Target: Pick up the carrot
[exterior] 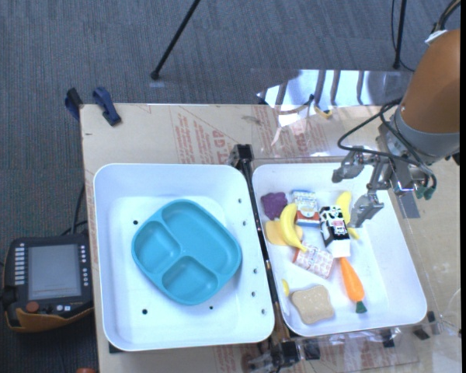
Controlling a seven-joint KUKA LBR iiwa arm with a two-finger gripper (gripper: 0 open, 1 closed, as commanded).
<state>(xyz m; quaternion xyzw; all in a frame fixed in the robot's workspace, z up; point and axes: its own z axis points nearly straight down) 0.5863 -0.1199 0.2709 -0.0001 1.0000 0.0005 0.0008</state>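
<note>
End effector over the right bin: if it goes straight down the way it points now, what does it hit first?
Probably the black-and-white milk carton, or the banana just behind it. The end effector hangs above that cluster, and the carrot lies further towards the bin's near edge. Depth is unclear from this slanted view.

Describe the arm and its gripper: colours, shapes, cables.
The arm is bulky and rounded, with a broad orange band above a grey wrist. Thin dark cables loop beside the wrist. The gripper is grey metal, boxy, with two narrow fingers.

two white bins [109, 208], one blue plate [186, 251], one carrot [352, 280], two bananas [289, 225]
</note>
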